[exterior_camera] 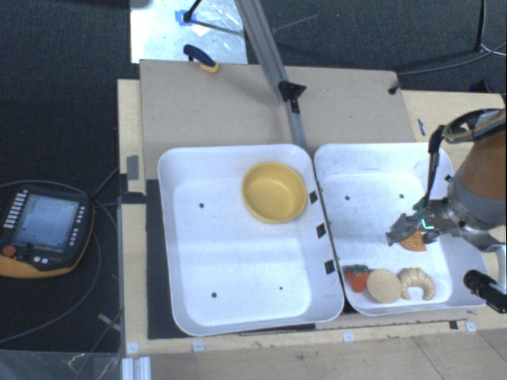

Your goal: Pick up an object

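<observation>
Gripper sits low in the right bin, right of frame, over a small orange object it likely targets. Can't tell whether it's released or clenched; yellow bowl rests in left bin

Orange object in right bin.

Dark carpet floor surrounds a pale wooden desk, and a tan board lies across its top. A bright patch of light falls on the floor beyond the far edge. A grey pole slants up from the board. At left, an orange-edged control pendant rests on the carpet, its cable trailing toward the desk.
</observation>
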Available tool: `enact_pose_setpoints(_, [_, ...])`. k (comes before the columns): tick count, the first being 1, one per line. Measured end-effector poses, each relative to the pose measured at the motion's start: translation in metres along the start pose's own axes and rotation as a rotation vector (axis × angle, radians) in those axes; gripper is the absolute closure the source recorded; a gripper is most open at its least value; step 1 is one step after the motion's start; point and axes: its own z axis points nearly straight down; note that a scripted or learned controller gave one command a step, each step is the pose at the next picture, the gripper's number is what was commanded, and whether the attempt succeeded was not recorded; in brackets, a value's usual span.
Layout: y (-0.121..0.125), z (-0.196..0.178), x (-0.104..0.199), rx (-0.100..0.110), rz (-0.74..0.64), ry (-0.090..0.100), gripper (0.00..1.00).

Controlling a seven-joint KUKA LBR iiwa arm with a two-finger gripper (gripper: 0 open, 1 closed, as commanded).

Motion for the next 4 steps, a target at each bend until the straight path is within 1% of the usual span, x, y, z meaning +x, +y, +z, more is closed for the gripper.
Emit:
enact_pose_setpoints(1, [0.000,0.000,0.000,0.000,0.000,0.000,0.00])
enact_pose_setpoints(2, [-0.004,0.062,-0.001,0.005,0.000,0.001,0.00])
enact_pose_setpoints(3, [-0.006,0.113,0.000,0.004,0.000,0.001,0.00])
enact_pose_setpoints(4, [-0.004,0.101,-0.001,-0.001,0.000,0.000,1.00])
